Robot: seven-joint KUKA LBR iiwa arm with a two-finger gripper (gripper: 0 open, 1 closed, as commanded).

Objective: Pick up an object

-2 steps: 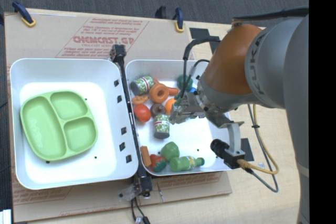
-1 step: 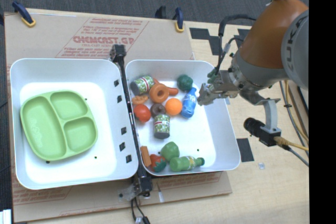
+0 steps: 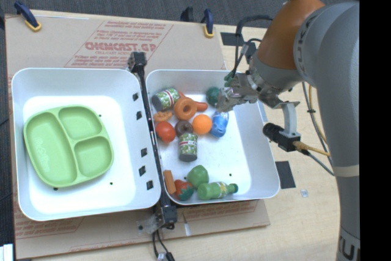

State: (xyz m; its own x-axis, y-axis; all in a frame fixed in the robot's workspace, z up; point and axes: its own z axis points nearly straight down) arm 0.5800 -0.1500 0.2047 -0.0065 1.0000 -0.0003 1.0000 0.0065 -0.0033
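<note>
Blue can [image 3: 220,123] just right of orange ball [image 3: 202,124], tilted, long axis steeply up-down; sits directly under tool [image 3: 223,103], touching or nearly. Tool opening: cannot tell.

Two bins side by side on the surface, toys crowded in the right one.
Fingers [image 3: 223,108] sit in the right bin [image 3: 259,159], touching a small bottle [image 3: 220,123]; a ball [image 3: 202,124] lies just left, a can [image 3: 188,145] beyond that, and the divided tray [image 3: 67,145] rests far left in the left bin [image 3: 122,192].
</note>
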